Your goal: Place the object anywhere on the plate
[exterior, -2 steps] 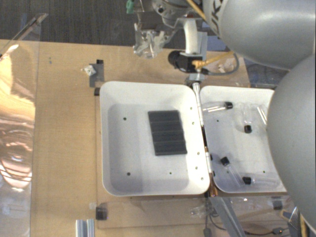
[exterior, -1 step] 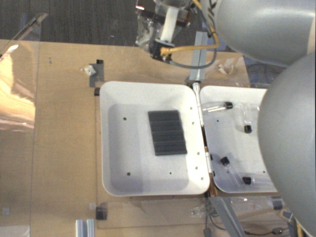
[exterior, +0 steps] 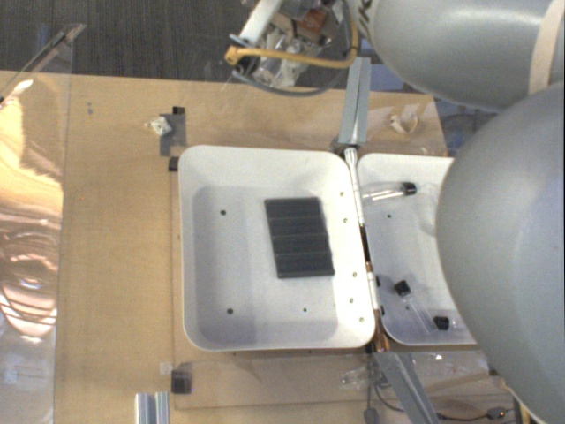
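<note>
Plate [exterior: 300, 237], dark and ribbed, lies flat in left bin [exterior: 203, 263].

My arm [exterior: 494, 193] fills the right side, grey and close to the lens, covering most of the right bin [exterior: 402, 316]. The left bin [exterior: 199, 316] holds a dark ribbed rectangular plate [exterior: 299, 237], lying flat near its centre, slightly skewed. In the right bin's exposed strip lie a clear tube with a black cap [exterior: 388, 191] and two small black pieces [exterior: 402, 287] [exterior: 440, 323], apart from each other.
</note>
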`<action>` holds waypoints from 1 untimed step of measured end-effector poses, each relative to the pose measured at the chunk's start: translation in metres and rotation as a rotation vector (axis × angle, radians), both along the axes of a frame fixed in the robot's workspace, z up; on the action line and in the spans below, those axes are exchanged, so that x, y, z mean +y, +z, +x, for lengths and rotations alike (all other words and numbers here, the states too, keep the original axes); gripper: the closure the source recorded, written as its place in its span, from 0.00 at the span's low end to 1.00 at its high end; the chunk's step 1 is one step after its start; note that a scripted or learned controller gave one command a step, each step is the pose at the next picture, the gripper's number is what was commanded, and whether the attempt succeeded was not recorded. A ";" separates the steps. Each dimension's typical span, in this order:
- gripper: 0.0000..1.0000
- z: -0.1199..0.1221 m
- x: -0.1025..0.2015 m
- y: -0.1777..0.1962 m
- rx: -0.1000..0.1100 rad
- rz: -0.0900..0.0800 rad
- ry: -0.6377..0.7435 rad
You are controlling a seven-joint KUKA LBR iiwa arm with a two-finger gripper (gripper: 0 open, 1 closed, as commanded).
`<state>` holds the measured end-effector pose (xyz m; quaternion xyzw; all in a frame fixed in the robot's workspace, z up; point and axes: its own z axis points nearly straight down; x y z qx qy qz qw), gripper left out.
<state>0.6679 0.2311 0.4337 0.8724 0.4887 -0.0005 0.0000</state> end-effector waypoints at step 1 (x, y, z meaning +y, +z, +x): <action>1.00 0.000 0.002 0.001 0.000 0.002 -0.568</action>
